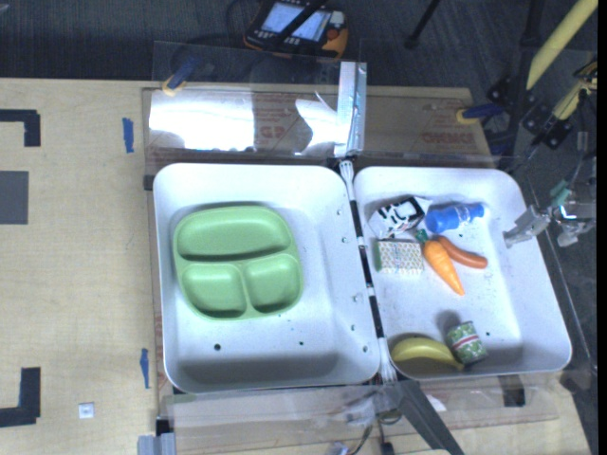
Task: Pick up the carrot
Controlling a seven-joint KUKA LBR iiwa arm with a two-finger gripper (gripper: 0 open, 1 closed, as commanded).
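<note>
carrot [444, 264] lies diagonally, tip toward the lower right.

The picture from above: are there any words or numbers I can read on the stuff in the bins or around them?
No text here is sharp enough to read.
Small green can with a printed label: too small and blurred.
Black-and-white printed packet: pattern shows, no readable letters.
Flat speckled rectangular packet: blurred.
Brown cardboard sheet behind the bins: faint reddish print, unreadable.
Orange-and-black handheld device with a lit screen: screen content too small.
</note>
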